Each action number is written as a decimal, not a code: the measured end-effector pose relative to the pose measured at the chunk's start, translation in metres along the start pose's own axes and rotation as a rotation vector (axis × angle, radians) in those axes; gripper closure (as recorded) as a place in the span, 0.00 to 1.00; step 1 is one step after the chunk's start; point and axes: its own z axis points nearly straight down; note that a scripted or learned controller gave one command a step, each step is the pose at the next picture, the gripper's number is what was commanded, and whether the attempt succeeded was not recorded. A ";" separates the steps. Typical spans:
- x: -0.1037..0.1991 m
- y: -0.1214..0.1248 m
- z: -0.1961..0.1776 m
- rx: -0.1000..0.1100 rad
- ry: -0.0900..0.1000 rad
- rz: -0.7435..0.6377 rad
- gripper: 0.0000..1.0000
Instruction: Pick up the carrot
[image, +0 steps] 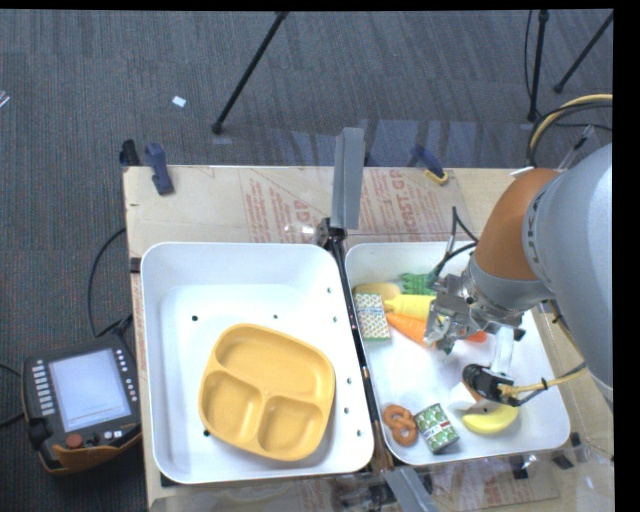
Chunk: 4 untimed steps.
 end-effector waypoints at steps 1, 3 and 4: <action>0.001 0.000 0.000 0.001 0.000 -0.002 0.00; 0.018 -0.032 0.018 -0.011 0.004 0.083 1.00; 0.090 -0.065 -0.076 -0.021 0.014 0.472 1.00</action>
